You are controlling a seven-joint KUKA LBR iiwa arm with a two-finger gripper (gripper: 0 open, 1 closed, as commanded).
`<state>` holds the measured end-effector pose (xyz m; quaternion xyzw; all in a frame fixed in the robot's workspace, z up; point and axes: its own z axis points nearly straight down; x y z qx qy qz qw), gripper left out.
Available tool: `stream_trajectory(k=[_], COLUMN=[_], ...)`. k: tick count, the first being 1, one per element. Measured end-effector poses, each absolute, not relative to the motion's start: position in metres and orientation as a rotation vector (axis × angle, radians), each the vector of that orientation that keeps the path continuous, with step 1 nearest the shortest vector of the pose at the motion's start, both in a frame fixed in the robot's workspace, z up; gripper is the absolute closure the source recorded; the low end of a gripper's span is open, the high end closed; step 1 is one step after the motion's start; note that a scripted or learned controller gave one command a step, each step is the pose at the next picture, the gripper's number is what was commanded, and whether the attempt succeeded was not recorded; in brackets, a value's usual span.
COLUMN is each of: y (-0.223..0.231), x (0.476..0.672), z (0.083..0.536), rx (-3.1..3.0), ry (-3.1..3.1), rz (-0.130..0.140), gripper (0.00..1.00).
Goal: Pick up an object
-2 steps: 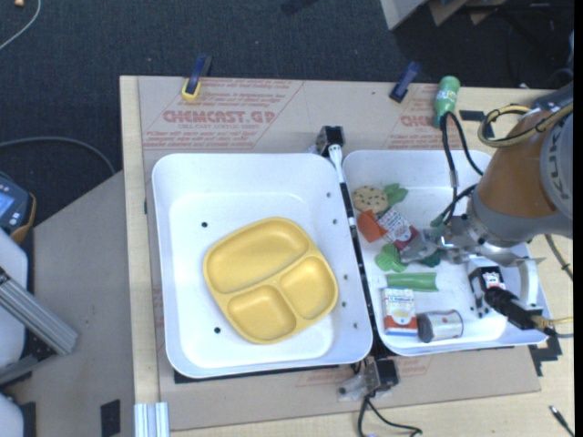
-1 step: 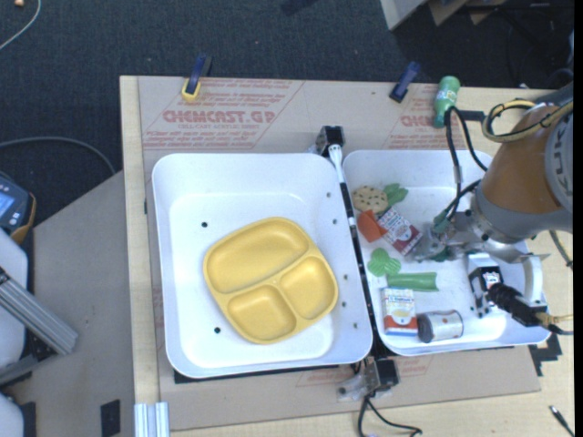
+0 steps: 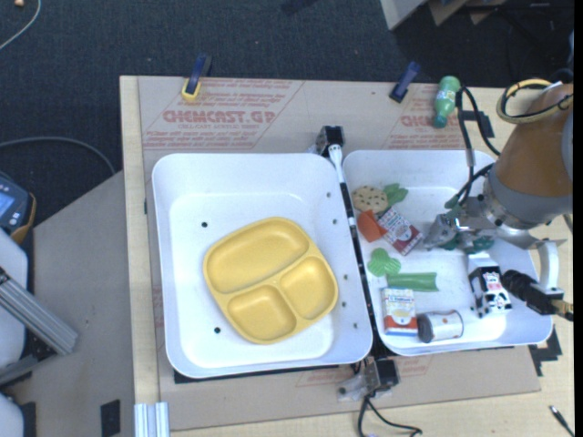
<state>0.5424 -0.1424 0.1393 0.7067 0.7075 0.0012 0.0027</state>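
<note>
Objects – about eight small items in right bin [image 3: 524,333], one yellow tray [image 3: 270,279] in left bin [image 3: 173,244], end effector [image 3: 453,233] grip unclear

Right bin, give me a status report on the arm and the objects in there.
Gripper low over the right bin, fingers not readable. Nothing seen held. Small red and white carton right beside it. Yellow tray alone in the left bin.

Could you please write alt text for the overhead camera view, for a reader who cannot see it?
A grey robot arm reaches from the right, its hand low over the right bin, which holds small toy foods and boxes. The left bin holds a yellow divided plate. Both white bins sit side by side on a cardboard-covered bench.
</note>
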Motion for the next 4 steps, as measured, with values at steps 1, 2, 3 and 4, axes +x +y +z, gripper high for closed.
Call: stream_trajectory(k=[1, 2, 3, 4], y=[-0.144, -0.144, -0.100, -0.045], x=[0.537, 0.538, 0.568, 0.580], z=[0.184, 0.228, 0.235, 0.232], rx=[2.217, 2.215, 2.212, 2.213], ry=[2.218, 2.218, 2.226, 2.228], rz=[0.004, 0.005, 0.005, 0.004], gripper=[1.00, 1.00, 1.00, 1.00])
